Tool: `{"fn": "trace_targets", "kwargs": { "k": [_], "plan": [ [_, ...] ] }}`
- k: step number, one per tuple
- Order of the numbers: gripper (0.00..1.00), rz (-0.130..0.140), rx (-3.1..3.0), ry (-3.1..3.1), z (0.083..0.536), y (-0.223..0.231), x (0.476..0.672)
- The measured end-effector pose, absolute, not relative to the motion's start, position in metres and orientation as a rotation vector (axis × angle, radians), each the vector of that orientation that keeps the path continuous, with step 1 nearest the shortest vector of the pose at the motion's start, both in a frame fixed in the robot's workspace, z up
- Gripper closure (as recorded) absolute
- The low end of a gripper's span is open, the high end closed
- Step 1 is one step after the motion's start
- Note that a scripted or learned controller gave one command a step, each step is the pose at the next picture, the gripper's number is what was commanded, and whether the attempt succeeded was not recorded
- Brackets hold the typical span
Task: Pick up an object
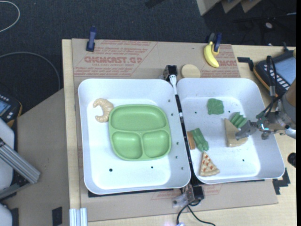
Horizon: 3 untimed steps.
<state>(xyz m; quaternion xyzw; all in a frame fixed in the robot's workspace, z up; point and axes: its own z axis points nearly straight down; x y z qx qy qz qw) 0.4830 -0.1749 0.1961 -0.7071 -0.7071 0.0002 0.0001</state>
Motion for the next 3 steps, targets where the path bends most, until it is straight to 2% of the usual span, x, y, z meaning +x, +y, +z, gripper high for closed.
{"fn": "trace_targets", "kwargs": {
  "k": [1,2,3],
  "plan": [
    [0.0,0.002,-2.22,-2.214,0.08,-0.2,0.478],
    [0.0,-0.005,-2.22,-2.231,0.085,-0.184,0.541],
    [1.0,-0.003,-2.224,-2.226,0.096,-0.185,0.539]
  ]
}}
